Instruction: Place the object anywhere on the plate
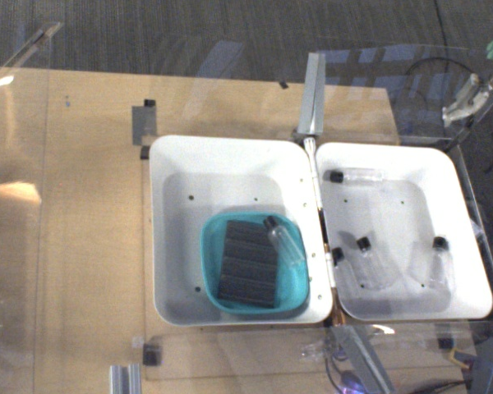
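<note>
A teal plate (pixel 212 286) sits in the front right part of the left bin (pixel 177 220). A dark grey ribbed block (pixel 248 263) lies flat on the plate and covers most of its middle. A clear bottle with a black cap (pixel 284 241) lies on the plate's right side, next to the block, with its cap pointing to the back.
The right bin (pixel 411 199) holds several clear bottles with black caps: one along the back wall (pixel 357 175), one near the middle (pixel 370 263), one at the right (pixel 438 265). A metal post (pixel 312 97) rises behind the gap between the bins.
</note>
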Controlling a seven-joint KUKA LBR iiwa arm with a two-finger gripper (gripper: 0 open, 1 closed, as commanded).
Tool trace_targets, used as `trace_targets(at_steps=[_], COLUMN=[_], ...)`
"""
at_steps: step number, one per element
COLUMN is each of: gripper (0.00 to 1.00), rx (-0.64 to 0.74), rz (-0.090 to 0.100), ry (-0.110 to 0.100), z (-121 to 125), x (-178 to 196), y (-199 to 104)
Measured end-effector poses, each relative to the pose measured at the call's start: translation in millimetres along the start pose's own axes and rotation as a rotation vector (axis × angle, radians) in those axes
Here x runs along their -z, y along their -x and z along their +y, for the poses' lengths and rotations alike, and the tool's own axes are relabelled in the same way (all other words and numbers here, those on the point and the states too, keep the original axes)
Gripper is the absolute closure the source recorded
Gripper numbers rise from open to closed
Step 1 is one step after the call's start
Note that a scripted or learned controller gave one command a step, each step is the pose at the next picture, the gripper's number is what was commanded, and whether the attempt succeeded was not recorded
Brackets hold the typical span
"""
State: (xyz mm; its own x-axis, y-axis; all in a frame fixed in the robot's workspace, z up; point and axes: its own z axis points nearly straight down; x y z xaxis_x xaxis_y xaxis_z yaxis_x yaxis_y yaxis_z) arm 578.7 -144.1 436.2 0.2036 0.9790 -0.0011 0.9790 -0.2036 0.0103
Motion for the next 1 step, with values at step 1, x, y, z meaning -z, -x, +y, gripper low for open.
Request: trace_targets(at_steps=[1], gripper=[0.00], rx=[-0.107], rz=[-0.001], ry=[0.000], z=[-4.7], x=[0.4], y=[36.9])
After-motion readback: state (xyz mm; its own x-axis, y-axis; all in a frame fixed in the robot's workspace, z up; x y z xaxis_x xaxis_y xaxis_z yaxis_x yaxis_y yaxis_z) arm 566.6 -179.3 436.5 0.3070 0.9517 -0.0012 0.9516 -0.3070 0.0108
